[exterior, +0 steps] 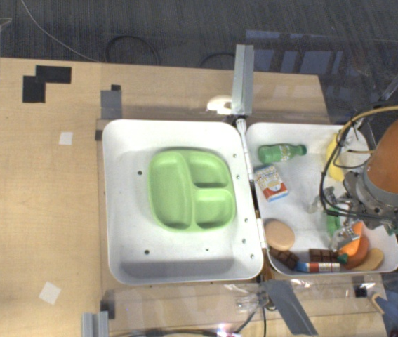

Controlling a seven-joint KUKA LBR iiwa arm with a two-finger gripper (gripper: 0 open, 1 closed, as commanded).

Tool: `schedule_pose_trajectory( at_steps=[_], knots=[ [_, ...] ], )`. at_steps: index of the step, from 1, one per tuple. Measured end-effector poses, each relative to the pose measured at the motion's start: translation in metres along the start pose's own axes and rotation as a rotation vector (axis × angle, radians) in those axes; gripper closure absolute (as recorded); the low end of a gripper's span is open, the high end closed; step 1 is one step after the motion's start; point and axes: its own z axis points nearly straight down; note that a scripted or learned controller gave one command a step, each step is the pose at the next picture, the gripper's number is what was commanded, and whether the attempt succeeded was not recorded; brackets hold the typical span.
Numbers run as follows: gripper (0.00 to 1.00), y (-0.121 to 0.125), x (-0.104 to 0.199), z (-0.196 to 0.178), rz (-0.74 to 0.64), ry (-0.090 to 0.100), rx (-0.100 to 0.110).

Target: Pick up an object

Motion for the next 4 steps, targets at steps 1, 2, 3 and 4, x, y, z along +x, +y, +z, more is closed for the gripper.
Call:
schedule_pose_trajectory(
  at_steps=[1,2,3,4],
  knots=[
    [0.00,0.065,-0.029,-0.001,-0.039,-0.006,0.000],
    [0.00,0.040,-0.086,0.001,-0.030,-0.002,-0.001],
    [0.00,0.034,-0.058,0.001,-0.093,-0.002,-0.001],
    [1.00,0.033,-0.064,-0.015,-0.096,-0.019,0.006]
  ],
)
